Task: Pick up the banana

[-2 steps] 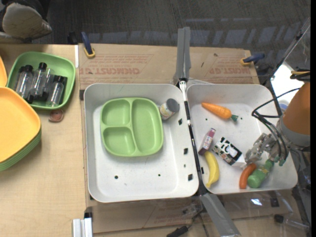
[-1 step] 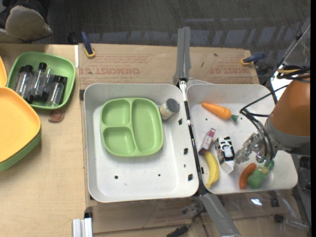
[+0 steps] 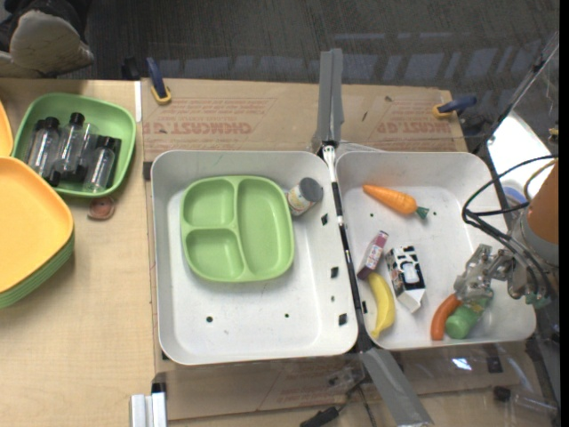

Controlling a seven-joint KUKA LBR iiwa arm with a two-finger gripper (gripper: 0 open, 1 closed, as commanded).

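Note:
The yellow banana (image 3: 383, 302) lies in the right bin (image 3: 444, 172), near its front left corner, close to the divider between the bins. My gripper (image 3: 474, 281) hovers at the right side of the same bin, well to the right of the banana. It is just above a green and orange toy vegetable (image 3: 453, 318). A white and black carton (image 3: 408, 274) lies between the banana and my gripper.
The right bin also holds a carrot (image 3: 392, 200) at the back and a purple packet (image 3: 373, 253) above the banana. In the left bin (image 3: 178, 310) sit a green divided plate (image 3: 238, 228) and a small jar (image 3: 305, 195). Orange plates (image 3: 27, 238) and a green tray of vials (image 3: 76, 145) stand at the left.

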